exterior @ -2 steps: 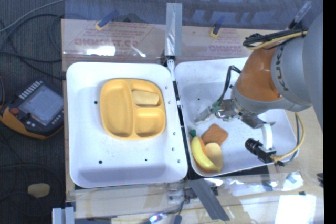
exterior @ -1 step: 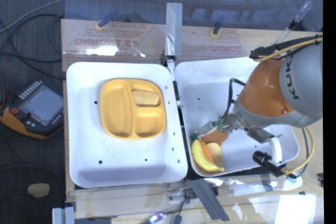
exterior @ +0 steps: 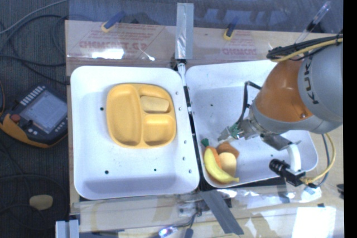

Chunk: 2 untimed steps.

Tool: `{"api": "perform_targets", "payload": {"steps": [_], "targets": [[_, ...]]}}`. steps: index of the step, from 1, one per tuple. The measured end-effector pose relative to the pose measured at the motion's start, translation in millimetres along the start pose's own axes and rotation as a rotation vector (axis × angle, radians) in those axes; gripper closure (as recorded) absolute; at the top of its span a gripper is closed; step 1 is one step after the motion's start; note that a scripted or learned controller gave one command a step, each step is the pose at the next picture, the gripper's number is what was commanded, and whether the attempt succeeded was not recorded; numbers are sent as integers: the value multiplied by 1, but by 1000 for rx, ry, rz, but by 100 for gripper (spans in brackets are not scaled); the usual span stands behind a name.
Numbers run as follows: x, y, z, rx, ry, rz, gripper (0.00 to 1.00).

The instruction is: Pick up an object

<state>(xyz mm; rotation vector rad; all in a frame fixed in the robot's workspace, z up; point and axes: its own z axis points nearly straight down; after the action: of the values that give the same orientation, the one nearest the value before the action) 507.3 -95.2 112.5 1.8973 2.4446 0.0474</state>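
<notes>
White plastic makes up both shallow bins on the bench: the left bin (exterior: 83, 136) and the right bin (exterior: 223, 86), set side by side and touching along a shared middle edge. A yellow three-compartment plastic tray (exterior: 125, 120) lies flat near the centre of the left bin; its upper right compartment, at about two o'clock on the tray, holds a tan rectangular block (exterior: 154, 103), and the other two compartments are bare.

In the right bin, a small cluster of toy food sits in the corner at about seven o'clock. A yellow curved plastic banana (exterior: 212, 167) lies there along the bin's left wall, and a pale peach-coloured rounded fruit (exterior: 227, 161) rests against its right side, touching it. An orange carrot piece with a green top (exterior: 208, 146) sits just at eleven o'clock from the banana, and a brown rounded piece (exterior: 227, 147) lies just at twelve o'clock from the peach fruit.

The grey arm with its orange band (exterior: 281, 100) reaches in from three o'clock and hangs over the right bin. Its gripper (exterior: 241, 132) points down toward eight o'clock, close above the cluster and just to the upper right of the brown piece. Whether its fingers are apart or closed cannot be told, and nothing can be seen held in it. All the toy food lies on the bin floor.

A black and orange handheld pendant (exterior: 33, 117) lies on the grey carpet at nine o'clock, well apart from the bench.
</notes>
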Motion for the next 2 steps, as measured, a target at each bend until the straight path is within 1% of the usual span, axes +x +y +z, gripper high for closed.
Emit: {"api": "perform_targets", "payload": {"steps": [1, 2], "targets": [[0, 1, -8, 1, 1, 0, 100], [0, 0, -8, 2, 2, 0, 0]]}}
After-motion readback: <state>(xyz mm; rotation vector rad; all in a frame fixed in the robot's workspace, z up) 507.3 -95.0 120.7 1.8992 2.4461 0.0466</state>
